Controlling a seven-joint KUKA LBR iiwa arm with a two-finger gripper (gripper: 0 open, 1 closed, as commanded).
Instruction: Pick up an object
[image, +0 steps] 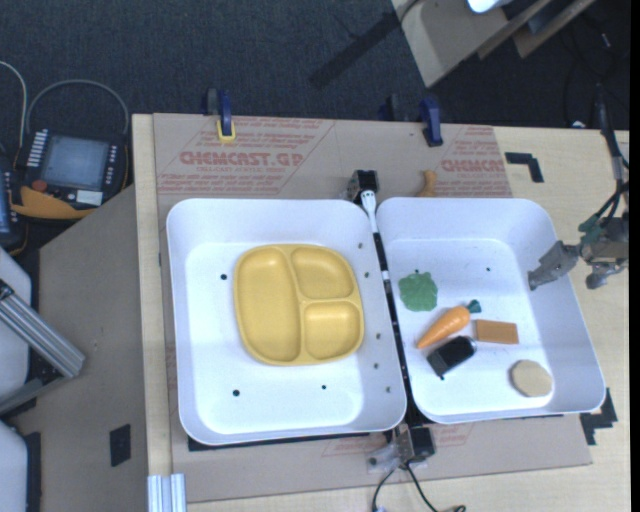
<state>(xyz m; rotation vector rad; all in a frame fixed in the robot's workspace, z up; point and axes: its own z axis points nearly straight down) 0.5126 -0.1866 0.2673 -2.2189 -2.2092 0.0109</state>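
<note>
1. Biscuit (531, 378), pale and round, lies lowest in the right bin (497, 212); black block (451, 355) touches the carrot (443, 325), with the brown block (496, 332) just beside.
2. Green toy (418, 290) sits apart, upper left of the cluster, the easiest pick.
3. Gripper (570, 263) hovers at the bin's right rim, fingers spread, pinching nothing.

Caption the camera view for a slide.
Gripper at right bin's edge; carrot, black block inside; yellow tray left.
</note>
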